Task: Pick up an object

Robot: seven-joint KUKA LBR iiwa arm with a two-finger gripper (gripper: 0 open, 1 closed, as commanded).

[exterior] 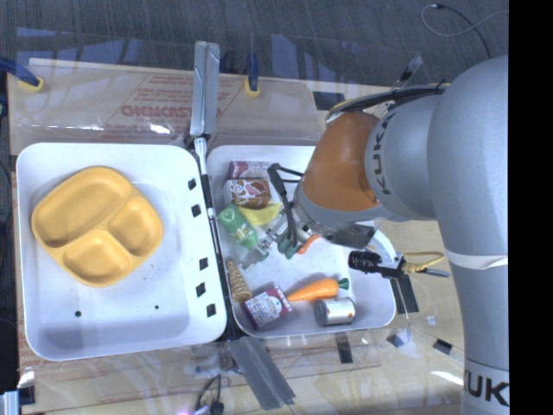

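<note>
Grey metal end effector (283,242) hangs low in the right bin (380,314), amid the clutter; whether its tips are apart or together cannot be told. Just to its left lies a green item (233,223), with a yellow piece (263,214) touching that. Below and slightly right rests the carrot (313,290), long axis running left to right. Beyond it sit a can (335,311) and a red packet (268,307). The carrot appears the clearest target.
</note>
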